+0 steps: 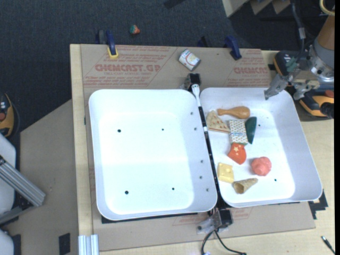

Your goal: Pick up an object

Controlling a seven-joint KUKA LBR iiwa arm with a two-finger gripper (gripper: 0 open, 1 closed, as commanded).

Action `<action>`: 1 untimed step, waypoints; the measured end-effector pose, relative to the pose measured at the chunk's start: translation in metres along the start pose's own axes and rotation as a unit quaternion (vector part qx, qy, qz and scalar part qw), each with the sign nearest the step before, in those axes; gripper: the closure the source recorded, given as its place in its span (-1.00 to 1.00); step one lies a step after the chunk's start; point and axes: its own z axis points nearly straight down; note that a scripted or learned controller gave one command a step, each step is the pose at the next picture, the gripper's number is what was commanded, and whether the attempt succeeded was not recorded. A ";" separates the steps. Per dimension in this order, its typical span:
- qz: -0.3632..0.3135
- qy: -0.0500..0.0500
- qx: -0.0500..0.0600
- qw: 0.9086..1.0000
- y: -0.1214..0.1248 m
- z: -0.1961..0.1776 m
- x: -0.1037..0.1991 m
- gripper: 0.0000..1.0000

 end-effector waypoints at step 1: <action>0.000 0.001 -0.001 1.000 -0.008 0.144 0.024 -1.00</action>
